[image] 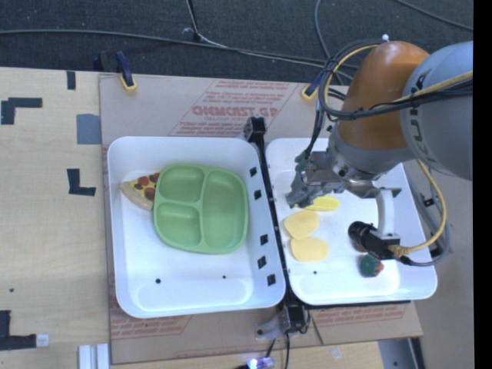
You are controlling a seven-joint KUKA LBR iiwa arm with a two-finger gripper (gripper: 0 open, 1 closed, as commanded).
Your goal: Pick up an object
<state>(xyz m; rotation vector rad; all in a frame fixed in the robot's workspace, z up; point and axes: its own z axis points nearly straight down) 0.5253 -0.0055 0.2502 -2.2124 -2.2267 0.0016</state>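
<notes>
My gripper (302, 196) hangs low over the left part of the right bin (415, 287), close to the divider between the bins. A small yellow piece (327, 204) lies just to its right, partly under the wrist. Two flat yellow pieces lie just below the gripper: one (300, 224) directly under it and another (309, 249) nearer the front. A small green and red object (371, 266) rests towards the bin's front right. In the left bin (184, 294) sit a green divided plate (201, 207) and a pizza slice (140, 191) tucked against the plate's left rim.
The arm's grey body and orange band (384, 91) cover the back of the right bin. Black clips run along the divider (265, 221) between the bins. Cardboard (223, 106) lies under both bins, with cables on the dark floor behind.
</notes>
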